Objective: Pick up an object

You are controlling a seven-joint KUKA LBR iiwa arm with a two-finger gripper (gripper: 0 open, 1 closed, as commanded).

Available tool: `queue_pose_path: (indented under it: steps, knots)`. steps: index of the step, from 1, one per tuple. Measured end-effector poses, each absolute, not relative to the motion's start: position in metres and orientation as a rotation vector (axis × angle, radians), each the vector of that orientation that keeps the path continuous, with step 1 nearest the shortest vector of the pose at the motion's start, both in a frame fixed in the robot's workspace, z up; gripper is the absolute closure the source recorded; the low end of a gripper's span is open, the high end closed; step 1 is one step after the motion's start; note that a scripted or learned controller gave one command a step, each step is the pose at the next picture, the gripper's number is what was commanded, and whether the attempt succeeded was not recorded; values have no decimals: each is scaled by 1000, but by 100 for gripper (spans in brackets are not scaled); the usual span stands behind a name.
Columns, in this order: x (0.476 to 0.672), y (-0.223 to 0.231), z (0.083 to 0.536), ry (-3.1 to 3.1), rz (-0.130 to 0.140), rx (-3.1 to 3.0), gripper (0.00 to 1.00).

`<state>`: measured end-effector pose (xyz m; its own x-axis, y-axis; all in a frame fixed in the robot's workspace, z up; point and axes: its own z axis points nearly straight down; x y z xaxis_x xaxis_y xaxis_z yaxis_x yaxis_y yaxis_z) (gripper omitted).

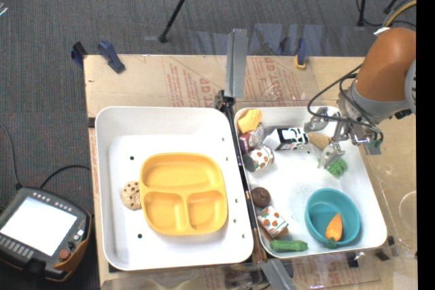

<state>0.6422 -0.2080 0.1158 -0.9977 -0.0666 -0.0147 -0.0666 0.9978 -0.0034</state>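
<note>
My gripper (332,154) hangs over the upper right part of the right bin (370,190), below the grey arm with its orange band (386,66). A small green leafy toy (337,167) lies right under the gripper's tip, touching or nearly touching it. A tan piece (319,141) lies just left of the gripper. Further left lies a black and white bottle (291,138). I cannot see anything held off the bin floor.
The right bin also holds a yellow toy (249,120), a printed can (261,158), a brown cupcake (261,197), a strawberry carton (272,221), a green pickle (289,245) and a teal bowl (314,214) with a carrot (334,227). The left bin (112,139) holds a yellow divided plate (183,199) and a cookie (130,195).
</note>
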Motion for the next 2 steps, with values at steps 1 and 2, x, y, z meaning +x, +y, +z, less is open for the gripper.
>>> queue_pose_path:
  steps: [1,2]
  knots:
    - [651,-213,108,2996,-29,-804,0]
    - [653,-195,106,2918,-31,-1078,0]
